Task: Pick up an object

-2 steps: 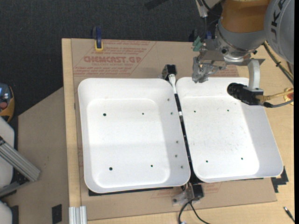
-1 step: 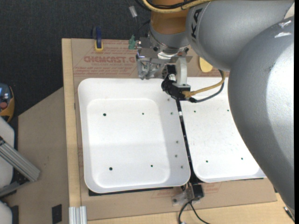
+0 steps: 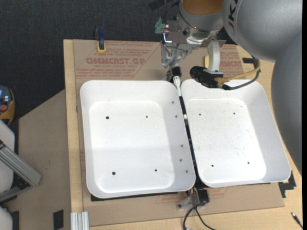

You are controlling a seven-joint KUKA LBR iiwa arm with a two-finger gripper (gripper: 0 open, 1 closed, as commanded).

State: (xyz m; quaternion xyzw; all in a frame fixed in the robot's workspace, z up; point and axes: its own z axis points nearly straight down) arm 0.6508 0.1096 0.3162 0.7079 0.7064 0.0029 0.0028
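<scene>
A thin pen-like object (image 3: 177,84), with a black top end and a white section below it, lies along the seam between the two white bins at their far edge. My gripper (image 3: 171,65) hangs directly above its top end, at the back of the bench between the bins. The object's black tip reaches up to the gripper's tip, but I cannot make out whether it is gripped or merely below it. The left bin (image 3: 91,128) and the right bin (image 3: 268,128) show bare white floors with small dark dots.
A blue and yellow clamp (image 3: 100,39) sits on the cardboard sheet (image 3: 124,56) behind the left bin. The grey arm (image 3: 268,18) covers the upper right corner. Cables and a small connector (image 3: 199,198) lie at the front edge between the bins.
</scene>
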